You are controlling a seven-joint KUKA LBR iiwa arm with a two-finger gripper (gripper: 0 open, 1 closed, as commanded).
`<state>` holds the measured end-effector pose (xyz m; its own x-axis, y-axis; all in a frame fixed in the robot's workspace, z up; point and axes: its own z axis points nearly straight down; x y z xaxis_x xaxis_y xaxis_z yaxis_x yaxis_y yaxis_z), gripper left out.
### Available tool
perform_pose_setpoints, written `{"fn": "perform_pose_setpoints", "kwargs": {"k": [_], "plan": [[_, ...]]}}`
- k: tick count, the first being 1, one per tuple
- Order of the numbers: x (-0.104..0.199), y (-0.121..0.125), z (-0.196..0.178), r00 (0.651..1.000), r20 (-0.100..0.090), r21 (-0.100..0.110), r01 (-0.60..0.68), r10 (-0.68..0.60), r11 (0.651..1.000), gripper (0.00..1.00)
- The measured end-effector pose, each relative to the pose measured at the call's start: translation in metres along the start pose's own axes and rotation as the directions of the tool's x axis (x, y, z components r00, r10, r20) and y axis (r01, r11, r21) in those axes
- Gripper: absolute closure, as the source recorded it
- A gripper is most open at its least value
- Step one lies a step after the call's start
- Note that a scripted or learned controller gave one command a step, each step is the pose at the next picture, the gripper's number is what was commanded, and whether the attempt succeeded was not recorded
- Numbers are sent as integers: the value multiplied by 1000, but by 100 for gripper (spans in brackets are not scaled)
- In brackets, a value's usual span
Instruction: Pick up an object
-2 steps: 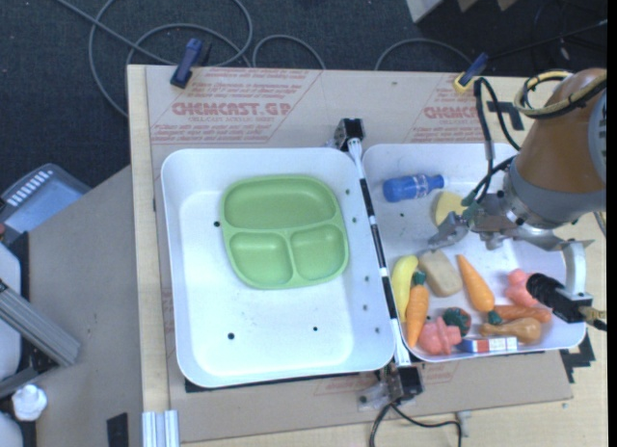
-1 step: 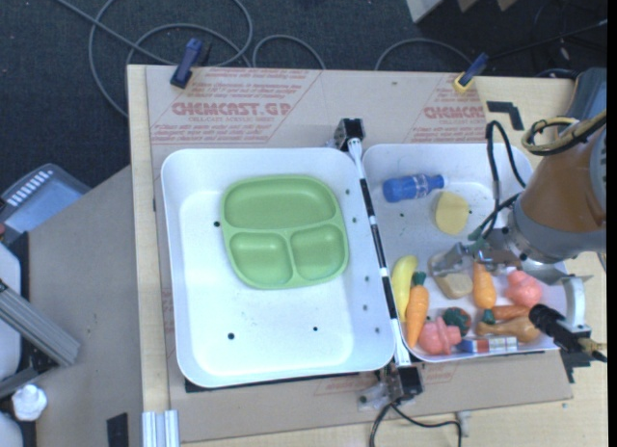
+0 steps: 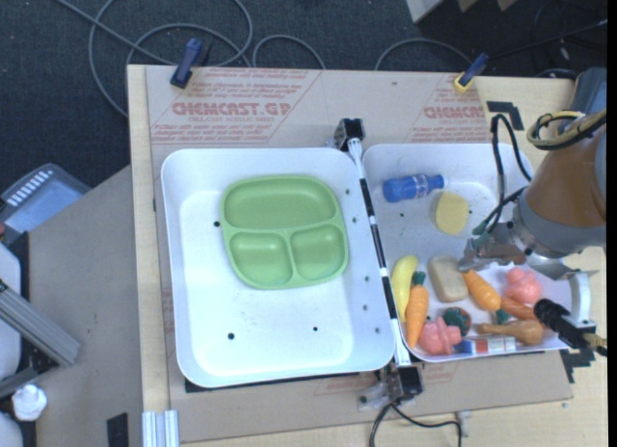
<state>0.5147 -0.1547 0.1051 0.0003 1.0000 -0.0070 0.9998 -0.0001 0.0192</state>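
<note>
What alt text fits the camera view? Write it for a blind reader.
A grey arm reaches from the right over the right bin, its claw low among toy foods: a carrot, a banana and a blue bottle. The left bin holds a green tray.

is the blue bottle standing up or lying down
Lying down: the blue plastic bottle rests on its side in the right white bin, long axis flat.

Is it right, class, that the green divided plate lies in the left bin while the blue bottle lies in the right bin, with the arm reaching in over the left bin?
Not quite. The camera view shows the arm reaching in over the right bin, not the left. The rest stands: the green divided plate lies in the left bin, and the blue bottle lies in the right bin.
</note>
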Motion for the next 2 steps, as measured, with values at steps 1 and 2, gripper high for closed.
{"fn": "perform_pose_setpoints", "kwargs": {"k": [1,2], "plan": [[0,0,0,1000,0,0,0,0,1000,0],[0,-33,20,1000,-5,19,-2,2,1000,0]]}}
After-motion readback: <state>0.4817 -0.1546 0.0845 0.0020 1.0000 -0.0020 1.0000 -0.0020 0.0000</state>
